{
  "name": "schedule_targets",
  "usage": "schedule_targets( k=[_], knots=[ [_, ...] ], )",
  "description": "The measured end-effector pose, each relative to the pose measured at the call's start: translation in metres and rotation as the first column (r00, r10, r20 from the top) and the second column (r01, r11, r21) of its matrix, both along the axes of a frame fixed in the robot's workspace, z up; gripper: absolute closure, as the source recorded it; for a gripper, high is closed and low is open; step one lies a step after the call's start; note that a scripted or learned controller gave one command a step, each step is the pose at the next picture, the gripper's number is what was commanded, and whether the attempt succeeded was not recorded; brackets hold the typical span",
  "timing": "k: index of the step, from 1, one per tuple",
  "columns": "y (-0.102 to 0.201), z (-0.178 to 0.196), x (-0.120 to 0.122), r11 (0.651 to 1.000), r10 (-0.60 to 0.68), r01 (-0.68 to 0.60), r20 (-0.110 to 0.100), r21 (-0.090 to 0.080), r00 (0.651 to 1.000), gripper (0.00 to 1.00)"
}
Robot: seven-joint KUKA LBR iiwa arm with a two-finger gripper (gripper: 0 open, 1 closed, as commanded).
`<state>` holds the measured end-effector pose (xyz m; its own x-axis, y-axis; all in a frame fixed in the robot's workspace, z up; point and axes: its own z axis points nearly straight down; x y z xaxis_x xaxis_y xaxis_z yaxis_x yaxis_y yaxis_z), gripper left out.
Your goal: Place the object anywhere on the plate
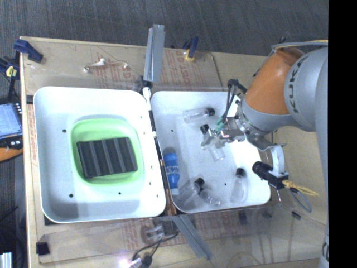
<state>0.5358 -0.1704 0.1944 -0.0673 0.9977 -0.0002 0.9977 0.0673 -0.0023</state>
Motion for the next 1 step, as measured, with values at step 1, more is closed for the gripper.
schedule_targets(
  k=[1],
  knots=[
    [-0.0001,0.0,0.0,1.0,0.0,0.0,0.0,0.0,1.0,0.0]
  ],
)
